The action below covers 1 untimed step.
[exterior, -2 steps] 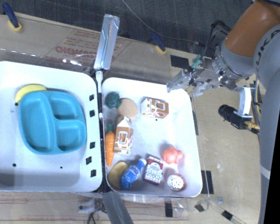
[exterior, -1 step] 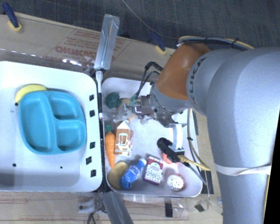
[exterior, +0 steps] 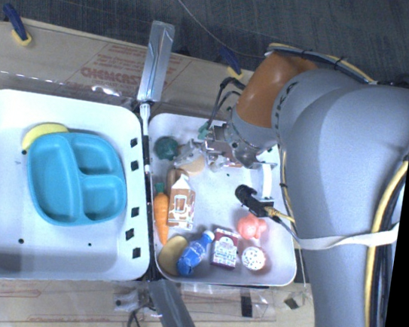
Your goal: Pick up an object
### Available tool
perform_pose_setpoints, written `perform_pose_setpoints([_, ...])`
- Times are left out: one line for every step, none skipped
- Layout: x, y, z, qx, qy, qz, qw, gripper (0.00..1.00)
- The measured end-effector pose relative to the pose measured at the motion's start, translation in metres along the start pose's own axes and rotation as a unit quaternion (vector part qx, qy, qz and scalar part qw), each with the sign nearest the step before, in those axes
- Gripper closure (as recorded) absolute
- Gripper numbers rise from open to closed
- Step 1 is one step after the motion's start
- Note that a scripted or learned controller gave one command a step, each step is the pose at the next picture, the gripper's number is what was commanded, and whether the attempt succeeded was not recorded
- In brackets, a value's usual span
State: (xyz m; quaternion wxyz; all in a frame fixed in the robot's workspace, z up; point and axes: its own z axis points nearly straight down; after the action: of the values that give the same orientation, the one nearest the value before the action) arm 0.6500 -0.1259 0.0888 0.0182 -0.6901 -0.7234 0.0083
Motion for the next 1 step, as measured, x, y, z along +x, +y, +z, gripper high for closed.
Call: perform_pose_setpoints([-0.0060,-0.0333,-0.0015,-0.017,-0.007,0.007,0.9998,0.00])
